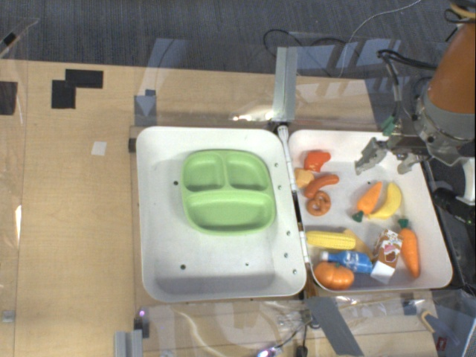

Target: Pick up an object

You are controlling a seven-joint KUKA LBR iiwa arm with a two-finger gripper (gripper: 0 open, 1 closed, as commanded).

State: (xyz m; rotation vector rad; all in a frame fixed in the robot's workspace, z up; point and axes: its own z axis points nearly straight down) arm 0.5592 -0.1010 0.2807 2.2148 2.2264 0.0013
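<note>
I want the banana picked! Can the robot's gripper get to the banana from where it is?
Probably yes. The gripper hovers over the right bin, just above the banana. A small carrot leans against the banana's left side, which could crowd a finger.

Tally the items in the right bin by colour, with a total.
Red: 2, tomato, sausage
Orange: 4, carrots, orange, pretzel
Yellow: 3, banana, corn, bun
Blue: 1, bottle
White: 1, carton
Total: 11
</note>
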